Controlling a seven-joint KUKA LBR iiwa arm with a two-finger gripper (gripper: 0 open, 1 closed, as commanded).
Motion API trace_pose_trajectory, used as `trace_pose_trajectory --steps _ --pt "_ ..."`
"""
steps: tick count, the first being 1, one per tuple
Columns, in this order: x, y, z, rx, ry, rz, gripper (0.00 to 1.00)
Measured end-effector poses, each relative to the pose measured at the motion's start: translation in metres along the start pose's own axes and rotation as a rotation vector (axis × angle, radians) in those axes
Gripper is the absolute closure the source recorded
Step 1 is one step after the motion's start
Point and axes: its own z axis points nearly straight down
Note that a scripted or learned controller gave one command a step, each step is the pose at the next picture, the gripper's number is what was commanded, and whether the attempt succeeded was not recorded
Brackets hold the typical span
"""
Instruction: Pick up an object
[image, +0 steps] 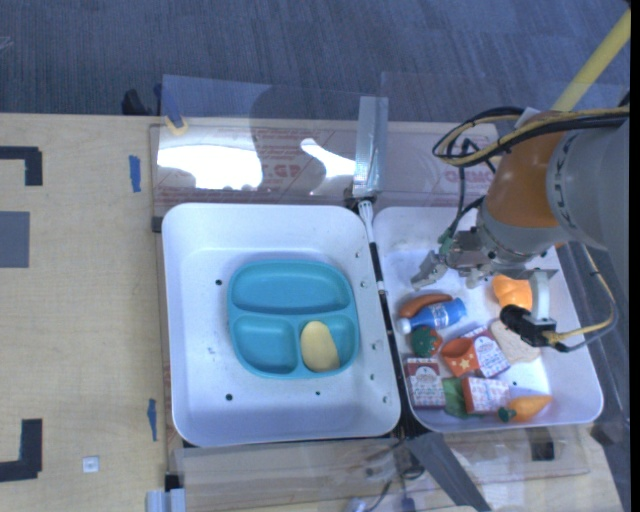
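The right bin (575, 400) holds a heap of small toys. Among them are an orange-red sausage shape (428, 300), a blue bottle (442, 315), a green piece (422, 341), an orange cup (458, 352), small red-and-white cartons (426, 383) and an orange carrot (528, 406). My gripper (449, 266) hangs over the upper left part of that bin, just above the sausage shape and the bottle. It stands open with nothing between its fingers. An orange chunk (513, 291) lies right of it, partly under the arm.
The left bin (190, 300) carries a teal divided tray (290, 315) with a yellow egg-shaped object (319, 346) in its lower right compartment. A clear panel and a metal post (370, 150) stand behind the bins. Cables (560, 335) loop over the right bin.
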Motion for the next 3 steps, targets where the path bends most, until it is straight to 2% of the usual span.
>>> trace_pose_trajectory --steps 1,2,3 --pt "-0.005 -0.033 0.011 0.004 0.002 -0.020 0.00" --pt "0.048 -0.019 -0.091 0.000 0.002 -0.102 0.00" --pt "0.004 -0.073 -0.024 0.016 0.001 -0.045 0.00"
